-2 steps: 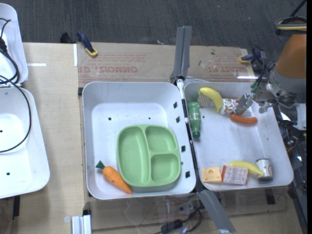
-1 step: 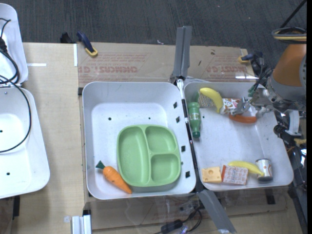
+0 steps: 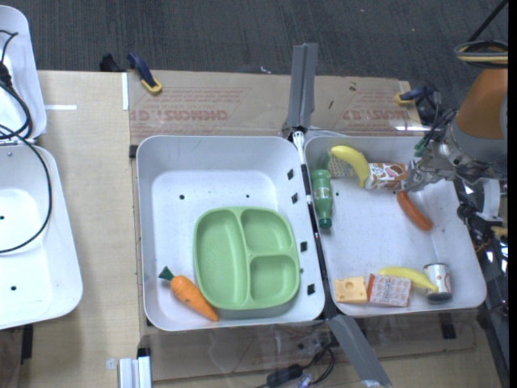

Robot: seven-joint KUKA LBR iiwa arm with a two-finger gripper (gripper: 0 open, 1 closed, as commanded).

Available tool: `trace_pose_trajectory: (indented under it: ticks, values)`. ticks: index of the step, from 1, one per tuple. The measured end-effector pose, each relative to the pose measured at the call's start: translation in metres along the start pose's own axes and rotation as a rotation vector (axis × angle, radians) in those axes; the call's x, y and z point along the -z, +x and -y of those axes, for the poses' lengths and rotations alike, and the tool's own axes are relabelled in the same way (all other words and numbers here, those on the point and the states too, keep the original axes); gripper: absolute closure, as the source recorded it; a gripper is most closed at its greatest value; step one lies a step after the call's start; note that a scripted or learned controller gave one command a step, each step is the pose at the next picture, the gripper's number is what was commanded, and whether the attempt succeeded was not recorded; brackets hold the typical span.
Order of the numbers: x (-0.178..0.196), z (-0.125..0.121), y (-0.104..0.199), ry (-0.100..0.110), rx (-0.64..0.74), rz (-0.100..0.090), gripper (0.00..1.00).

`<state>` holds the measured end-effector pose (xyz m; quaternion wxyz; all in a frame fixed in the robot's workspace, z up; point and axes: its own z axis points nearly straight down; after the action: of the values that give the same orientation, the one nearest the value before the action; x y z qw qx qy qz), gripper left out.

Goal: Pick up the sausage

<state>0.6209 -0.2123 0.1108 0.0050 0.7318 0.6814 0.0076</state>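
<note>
The grey KUKA arm with its orange band point(image 3: 485, 103) reached in from the right edge of the camera view, its wrist bent downward and toward the left. The dark two-finger end effector point(image 3: 414, 178) hung low at the end of the wrist, its tip pointing left and down, with cables trailing along the wrist.

Red block lettering runs along the flat brown cardboard sheet point(image 3: 242, 103) lying on the desk behind the bins; it appears upside down and too blurred to read with certainty. Print on the small snack packets cannot be made out.
</note>
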Motion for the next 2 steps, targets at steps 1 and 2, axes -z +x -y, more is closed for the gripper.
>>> trace_pose_trajectory:
  ticks: [1, 2]
  values:
    - [0.0, 0.0, 0.002, 0.001, 0.001, -0.002, 0.0]
    - [-0.019, 0.026, 0.009, 0.02, -0.019, 0.004, 0.0]
